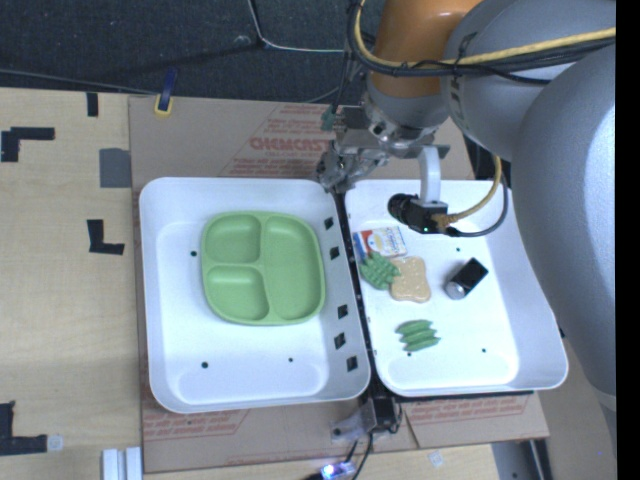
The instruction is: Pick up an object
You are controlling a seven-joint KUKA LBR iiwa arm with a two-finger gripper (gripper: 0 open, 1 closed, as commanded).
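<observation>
The pick has not happened yet, as far as this view shows. The gripper (338, 171) hangs at the far end of the divider between the two bins, above the far left corner of the right bin (520, 368), and nothing can be seen between its tips. Whether it stands apart or together I cannot tell: from above, the tool is a dark cluster of metal and cable against the bin edge.

All the candidate objects lie in the right bin, nearer than the gripper. A small printed card or packet (383, 240) sits closest to it, with a green leafy toy (378, 270) touching its near edge. Just right of that lies a tan biscuit-shaped piece (411, 281). Farther right, well apart from these, is a small black block with a silvery end (465, 276). Nearer still rests a green pea pod (417, 335), alone. The left bin (165, 298) holds a green divided plate (263, 267), lying flat.

What is left, then, is the whole job: choosing one object, descending on it, closing and lifting.

The grey arm (560, 118) and its orange band (425, 13) cover the far right of the scene, hiding the right bin's far right corner. A black cable end (418, 212) hangs over the far part of that bin, and what the card shows is too small to read.
</observation>
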